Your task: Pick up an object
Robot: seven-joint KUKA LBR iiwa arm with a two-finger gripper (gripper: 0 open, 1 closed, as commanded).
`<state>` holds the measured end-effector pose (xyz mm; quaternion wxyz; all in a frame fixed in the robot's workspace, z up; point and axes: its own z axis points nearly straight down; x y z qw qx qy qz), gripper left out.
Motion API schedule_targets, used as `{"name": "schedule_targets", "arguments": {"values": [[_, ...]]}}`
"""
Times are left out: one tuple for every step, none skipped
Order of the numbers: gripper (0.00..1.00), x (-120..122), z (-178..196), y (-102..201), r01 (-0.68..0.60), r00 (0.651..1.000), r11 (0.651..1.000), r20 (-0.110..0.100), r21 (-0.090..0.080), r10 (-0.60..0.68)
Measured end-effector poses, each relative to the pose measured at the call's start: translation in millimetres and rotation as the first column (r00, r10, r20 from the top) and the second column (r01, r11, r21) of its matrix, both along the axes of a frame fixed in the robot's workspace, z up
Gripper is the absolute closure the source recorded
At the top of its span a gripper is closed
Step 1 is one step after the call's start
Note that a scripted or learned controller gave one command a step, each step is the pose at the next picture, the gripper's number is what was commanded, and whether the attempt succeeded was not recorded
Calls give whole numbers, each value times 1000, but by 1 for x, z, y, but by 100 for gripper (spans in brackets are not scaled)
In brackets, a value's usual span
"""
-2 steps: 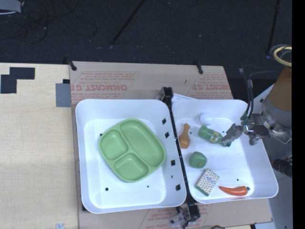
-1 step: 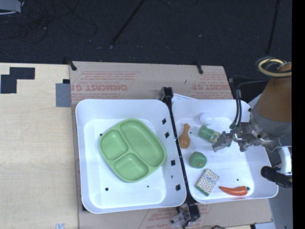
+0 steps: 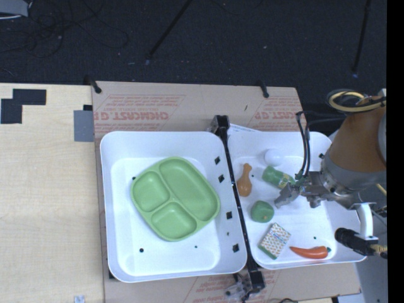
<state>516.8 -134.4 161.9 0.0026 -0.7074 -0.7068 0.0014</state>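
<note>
The right bin (image 3: pixel 315 145) holds several small things. An orange gourd-shaped toy (image 3: pixel 245 178) lies by the divider, with a green cylinder (image 3: pixel 274 176) to its right and a white lump (image 3: pixel 274 156) behind that. Further forward are a green ball (image 3: pixel 262 211), a small patterned box (image 3: pixel 274 240) and a red chili pepper (image 3: pixel 309 252). My gripper (image 3: pixel 295 193) hangs low over the middle of this bin, just right of the green cylinder and above-right of the green ball. Nothing is visibly held in it.
A green three-compartment plate (image 3: pixel 175 197) lies in the left bin (image 3: pixel 120 169). A black divider clamp (image 3: pixel 230 201) runs between the bins. The arm's orange band (image 3: pixel 356 144) and grey body cover the right bin's far right side. Both bins rest on cardboard (image 3: pixel 158 109).
</note>
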Motion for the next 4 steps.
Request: {"name": "schedule_targets", "arguments": {"values": [[0, -3, -56, -9, 0, 1000, 1000, -1, 0, 0], [100, -3, -44, -11, 6, 1000, 1000, 0, 0, -6], [100, -5, -3, -6, -1, 1000, 1000, 3, -1, 1], [100, -6, 39, -8, -1, 1000, 1000, 5, -1, 1]]}}
